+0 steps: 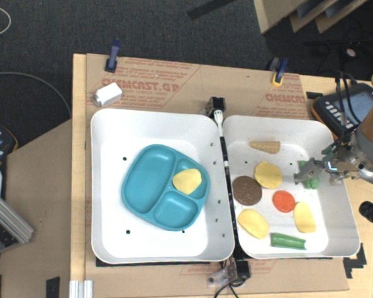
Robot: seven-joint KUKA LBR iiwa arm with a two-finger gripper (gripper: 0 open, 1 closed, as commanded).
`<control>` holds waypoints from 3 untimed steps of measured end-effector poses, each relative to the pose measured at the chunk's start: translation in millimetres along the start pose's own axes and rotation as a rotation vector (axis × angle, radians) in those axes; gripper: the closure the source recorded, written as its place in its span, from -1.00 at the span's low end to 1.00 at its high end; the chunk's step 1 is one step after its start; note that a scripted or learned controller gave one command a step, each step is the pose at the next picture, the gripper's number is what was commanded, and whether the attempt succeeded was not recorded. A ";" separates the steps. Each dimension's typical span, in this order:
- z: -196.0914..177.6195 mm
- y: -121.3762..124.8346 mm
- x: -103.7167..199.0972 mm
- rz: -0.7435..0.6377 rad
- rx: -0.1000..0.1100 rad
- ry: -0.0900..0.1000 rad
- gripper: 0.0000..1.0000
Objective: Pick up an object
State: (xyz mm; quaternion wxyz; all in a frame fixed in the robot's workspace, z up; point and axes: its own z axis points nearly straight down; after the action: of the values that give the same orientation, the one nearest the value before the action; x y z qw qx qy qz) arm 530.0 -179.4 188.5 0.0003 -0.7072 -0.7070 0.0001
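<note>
Camera view, from above and at a slant:
- Left bin [103, 171], well to the pincer's left, bears a blue divided plate [148, 180] with a pale yellow piece [187, 180] in its upper right compartment.
- Right bin [338, 239] lies under the pincer and carries the loose toy foods.
- Grey arm [371, 134] reaches in from the right edge.
- Pincer [309, 176] hangs over the right bin's upper right part; whether it is released or clenched I cannot tell.
- Brown round piece [247, 190] sits left of and below the pincer, near the bin's left wall.
- Yellow round piece [269, 175] lies just left of the pincer.
- Yellow oval piece [253, 223] lies lower left of it.
- Yellow piece [304, 217] sits below it.
- Red disc [284, 201] is just below and left.
- Green pod [288, 241] lies lowest, near the front wall.
- Tan cone [265, 145] lies up and left.
</note>
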 end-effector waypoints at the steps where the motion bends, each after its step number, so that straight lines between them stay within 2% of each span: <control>1: 105.2 -47.4 28.9 0.000 0.002 0.002 -1.00; 2: 104.0 -10.3 90.1 -0.004 -0.003 -0.001 -1.00; 3: -0.2 -32.3 149.4 -0.005 -0.005 0.000 -1.00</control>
State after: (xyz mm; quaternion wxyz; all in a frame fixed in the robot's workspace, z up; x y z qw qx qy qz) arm 497.7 -30.0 188.8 -0.0013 -0.7055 -0.7087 -0.0016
